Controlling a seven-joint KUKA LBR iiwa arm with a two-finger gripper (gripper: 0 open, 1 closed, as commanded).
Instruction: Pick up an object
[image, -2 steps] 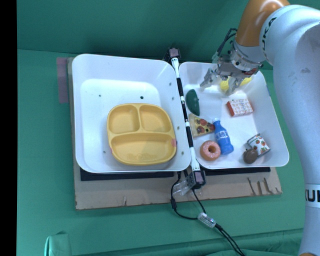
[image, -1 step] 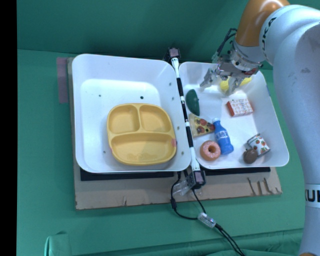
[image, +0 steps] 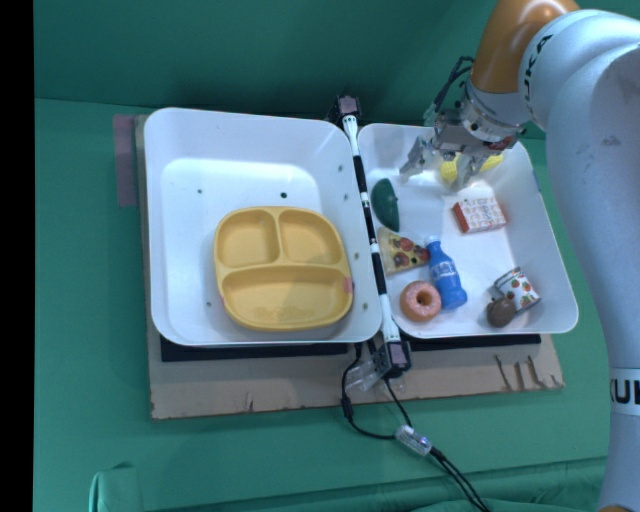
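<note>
My gripper (image: 453, 160) hangs over the back of the right bin (image: 545, 235), with its fingers spread open. A small yellow object (image: 451, 173) lies just under it, partly hidden between the fingertips; I cannot tell whether they touch it. Also in this bin are a red and white box (image: 478, 214), a dark green object (image: 385, 203), a pizza slice toy (image: 400, 250), a blue bottle (image: 446, 273), a pink donut (image: 420, 300), a printed can (image: 515, 287) and a brown ball (image: 500, 313).
The left bin (image: 200, 150) holds a yellow divided plate (image: 283, 268). A black and white bar (image: 365, 210) runs between the bins. Cables (image: 400, 430) trail off the cardboard base at the front. The arm's grey body (image: 600, 200) stands along the right side.
</note>
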